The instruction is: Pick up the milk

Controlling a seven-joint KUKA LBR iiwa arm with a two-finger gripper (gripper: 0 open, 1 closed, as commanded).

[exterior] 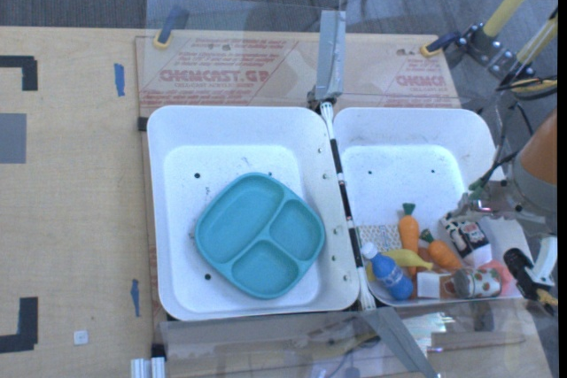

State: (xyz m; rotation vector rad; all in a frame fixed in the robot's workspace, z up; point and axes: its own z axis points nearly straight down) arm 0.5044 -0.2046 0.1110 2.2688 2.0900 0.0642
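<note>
The milk point(467, 236), a little black and white carton, sits in the right bin point(416, 133) near its right wall among the toy food, not lifted yet, and the end effector point(483, 206) is just above it, so the grab is left to do.

A single fixed camera sits high above the surface point(71, 217) and looks down at a slant, so the far edge lies at the top of the picture and the near edge at the bottom. It stands far enough back to take in both white bins, the left bin point(168, 190) near the middle and the right bin point(399, 133) toward the right edge. The arm point(540, 164) enters at right, cropped, perhaps blurred.
</note>
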